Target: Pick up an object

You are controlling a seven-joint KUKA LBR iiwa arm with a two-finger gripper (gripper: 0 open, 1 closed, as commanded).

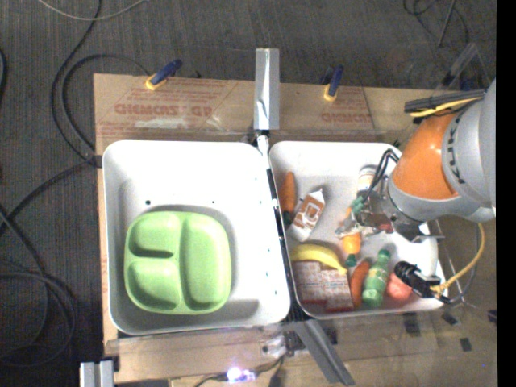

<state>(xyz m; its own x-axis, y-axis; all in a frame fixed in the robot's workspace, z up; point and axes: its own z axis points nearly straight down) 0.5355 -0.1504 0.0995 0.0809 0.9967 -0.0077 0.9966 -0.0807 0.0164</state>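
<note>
1. While the grey arm with its orange band reaches into the right white bin point(322, 156), the gripper point(364, 214) sits low among the clutter; how it is set I cannot tell.
2. Just beside it lies a small orange carrot-shaped toy point(359, 281), probably light, stiff and slick; gripping across its thick middle seems safest.
3. The left white bin point(121, 164) holds a green divided plastic tray point(179, 260).

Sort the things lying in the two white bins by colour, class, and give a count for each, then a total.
Green: 2, the divided plate and the bottle
Orange: 2, the carrot by the divider and the carrot beside the bottle
Yellow: 1, the banana
Red: 1, the round fruit
Printed packets: 2, the small carton and the flat packet
Total: 8; things under the gripper not counted.
</note>
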